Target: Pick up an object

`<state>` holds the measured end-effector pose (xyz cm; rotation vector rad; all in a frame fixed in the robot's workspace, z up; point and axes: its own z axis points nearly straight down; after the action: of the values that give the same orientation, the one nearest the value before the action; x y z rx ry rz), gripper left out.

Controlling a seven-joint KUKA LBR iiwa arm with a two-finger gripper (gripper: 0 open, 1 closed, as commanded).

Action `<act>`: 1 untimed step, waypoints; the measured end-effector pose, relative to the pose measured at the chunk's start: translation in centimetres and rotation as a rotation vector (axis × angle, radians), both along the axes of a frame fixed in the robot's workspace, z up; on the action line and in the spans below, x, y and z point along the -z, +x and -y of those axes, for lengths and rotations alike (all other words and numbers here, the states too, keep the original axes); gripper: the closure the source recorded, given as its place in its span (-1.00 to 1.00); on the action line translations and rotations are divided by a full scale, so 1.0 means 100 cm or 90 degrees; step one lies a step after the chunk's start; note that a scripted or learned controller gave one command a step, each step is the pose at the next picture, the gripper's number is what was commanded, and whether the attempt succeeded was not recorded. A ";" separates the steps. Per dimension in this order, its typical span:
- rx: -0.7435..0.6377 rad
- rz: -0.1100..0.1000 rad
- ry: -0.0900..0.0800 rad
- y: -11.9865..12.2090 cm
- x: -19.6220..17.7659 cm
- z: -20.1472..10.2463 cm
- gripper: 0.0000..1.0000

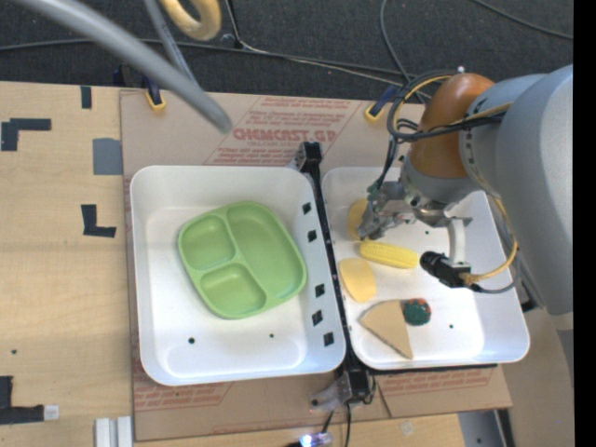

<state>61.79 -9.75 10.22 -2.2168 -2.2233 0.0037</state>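
My gripper [374, 222] is down in the right bin [494, 329], at its upper left part. Its tips sit right beside a yellow rounded piece [357, 217] and just above a yellow corn cob [389, 255]. I see nothing held between the fingers. Below the corn lies a pale yellow rounded piece [358, 279]. A tan wedge [386, 326] lies near the bin's front, with a small dark green and red object [416, 312] next to it.
The left bin [158, 343] holds a green divided plate [240, 258]. A black divider [318, 240] runs between the bins. The arm's grey body and orange band [447, 128] cover the right bin's upper right. Cables trail along the back.
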 end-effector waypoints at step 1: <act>0.001 0.004 0.000 -0.001 -0.052 0.009 1.00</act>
<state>61.73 -10.70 15.38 -2.2221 -2.2246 -0.0028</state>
